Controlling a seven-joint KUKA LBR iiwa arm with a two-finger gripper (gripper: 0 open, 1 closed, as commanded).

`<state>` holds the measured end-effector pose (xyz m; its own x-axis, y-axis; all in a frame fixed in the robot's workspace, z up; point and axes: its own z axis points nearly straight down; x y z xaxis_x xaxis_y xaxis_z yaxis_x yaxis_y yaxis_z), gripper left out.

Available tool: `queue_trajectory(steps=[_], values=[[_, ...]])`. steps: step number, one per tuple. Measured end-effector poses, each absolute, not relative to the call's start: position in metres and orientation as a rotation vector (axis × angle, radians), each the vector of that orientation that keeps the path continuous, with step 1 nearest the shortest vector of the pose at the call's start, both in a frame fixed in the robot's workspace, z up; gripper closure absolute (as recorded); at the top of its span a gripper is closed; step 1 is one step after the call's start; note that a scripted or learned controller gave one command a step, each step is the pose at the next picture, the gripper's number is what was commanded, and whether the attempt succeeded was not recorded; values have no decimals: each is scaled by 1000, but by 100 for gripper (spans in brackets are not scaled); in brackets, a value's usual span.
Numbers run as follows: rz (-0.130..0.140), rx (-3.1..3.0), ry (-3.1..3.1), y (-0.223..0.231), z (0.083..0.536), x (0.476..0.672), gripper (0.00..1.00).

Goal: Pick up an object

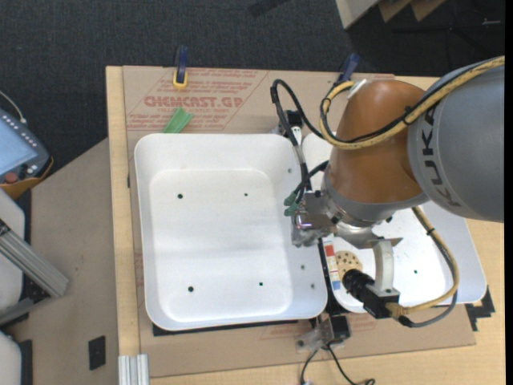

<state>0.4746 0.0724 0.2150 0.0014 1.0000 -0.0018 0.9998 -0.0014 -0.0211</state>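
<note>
My gripper (302,224) hangs low over the seam between the two white bins, at the left bin's right wall (298,175). The big grey and orange arm (385,151) covers most of the right bin (469,255). Just below the gripper, in the right bin, lies a flat item with a red, white and blue edge (331,265). Beside that edge I see a pale, brown-spotted patch (345,261). Nothing shows plainly held at the gripper. Something small and green (292,204) sits at the gripper's upper left side; I cannot tell what it is.
The left bin (160,215) shows its white floor with small dark holes. A green strip (178,120) lies on the cardboard sheet behind it, near a yellow clamp (181,77). A blue clamp (349,62) holds the sheet's far edge. Dark floor surrounds the bench.
</note>
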Motion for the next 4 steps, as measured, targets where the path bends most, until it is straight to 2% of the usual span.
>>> queue_trajectory(steps=[1,2,3,4], values=[[-6,-2215,-2227,130,235,494,100],[-23,-2215,-2234,192,346,507,100],[4,-2223,-2216,151,350,478,100],[8,-2228,-2212,92,323,479,100]])
